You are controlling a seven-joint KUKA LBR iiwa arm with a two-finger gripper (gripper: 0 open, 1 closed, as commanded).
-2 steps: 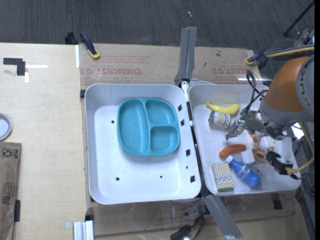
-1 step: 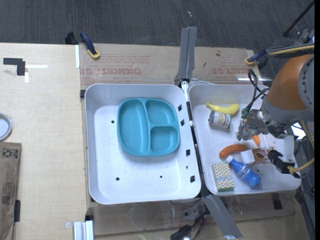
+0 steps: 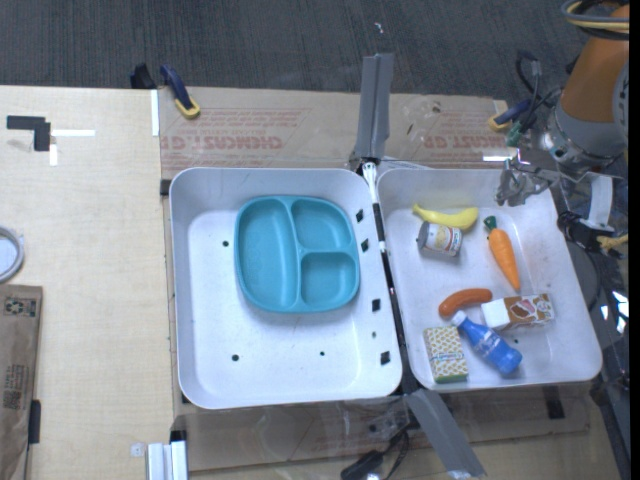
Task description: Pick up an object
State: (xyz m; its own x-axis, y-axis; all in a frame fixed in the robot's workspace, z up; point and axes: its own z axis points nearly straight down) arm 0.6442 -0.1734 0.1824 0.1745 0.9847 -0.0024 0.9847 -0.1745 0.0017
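- One two-finger metal gripper (image 3: 513, 190) hangs over the back rim of the right shallow white plastic bin (image 3: 570, 268), near its far right corner; whether it's open or shut: can't tell, too small & dark. Nothing visibly held.
- Grey arm w/ orange band (image 3: 597, 73) comes in from upper right, above the gripper.
- Right bin holds 7 items: 1 yellow plastic banana (image 3: 446, 215), 1 small silver tin can (image 3: 440, 239) just in front of it, 1 orange toy carrot (image 3: 503, 254), 1 orange-red sausage (image 3: 465, 301), 1 brown-and-white carton (image 3: 518, 312), 1 blue plastic bottle w/ white cap (image 3: 488, 344), 1 yellowish-green rectangular box (image 3: 445, 354).
- Banana & carrot lie nearest the gripper, both apart from it.
- Left shallow white plastic bin (image 3: 200, 298): 1 teal three-compartment plastic plate (image 3: 297, 254), roughly centred.
- 2 bins total, side by side, sitting on brown cardboard (image 3: 260, 128) on a pale wood bench (image 3: 80, 268).
- 2 blue-yellow clamps (image 3: 180, 92) at the cardboard's back edge.
- Dark grey carpet (image 3: 250, 18) behind the bench.
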